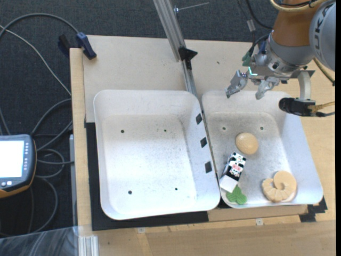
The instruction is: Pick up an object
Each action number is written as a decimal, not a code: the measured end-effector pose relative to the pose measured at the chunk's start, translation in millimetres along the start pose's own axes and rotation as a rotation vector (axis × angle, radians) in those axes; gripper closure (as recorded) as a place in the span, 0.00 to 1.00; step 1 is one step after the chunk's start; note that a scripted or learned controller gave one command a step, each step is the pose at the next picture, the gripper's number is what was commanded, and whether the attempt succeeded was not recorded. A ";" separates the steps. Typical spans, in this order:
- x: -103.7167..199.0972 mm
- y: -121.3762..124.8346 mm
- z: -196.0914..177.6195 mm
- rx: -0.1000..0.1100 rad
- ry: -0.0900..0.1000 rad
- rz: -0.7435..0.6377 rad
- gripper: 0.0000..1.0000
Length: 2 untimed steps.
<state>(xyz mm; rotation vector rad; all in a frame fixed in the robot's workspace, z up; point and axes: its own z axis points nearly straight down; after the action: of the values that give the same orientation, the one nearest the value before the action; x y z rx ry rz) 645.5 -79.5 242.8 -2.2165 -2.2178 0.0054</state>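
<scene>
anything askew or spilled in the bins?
No spill or damage. The black-and-white carton lies on its side against the right bin's left wall, beside a green piece. The round bun and ring pastry lie flat. The gripper hangs open over the bin's far rim.

High fixed camera, slanted down, both bins (160,97)

Right bin (298,137): bun (246,143) at centre; carton (234,167) just before it; pastry (279,186) at front right; possibly a leaf (237,197) at the front edge.
</scene>
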 end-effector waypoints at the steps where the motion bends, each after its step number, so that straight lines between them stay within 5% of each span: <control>1: 0.0 0.5 -2.7 -0.004 0.000 -0.001 0.00; 2: 1.9 -2.0 39.7 0.000 -0.001 0.000 0.00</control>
<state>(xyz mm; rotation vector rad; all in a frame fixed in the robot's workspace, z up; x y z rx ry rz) 643.3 -77.6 203.1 -2.2173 -2.2183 0.0058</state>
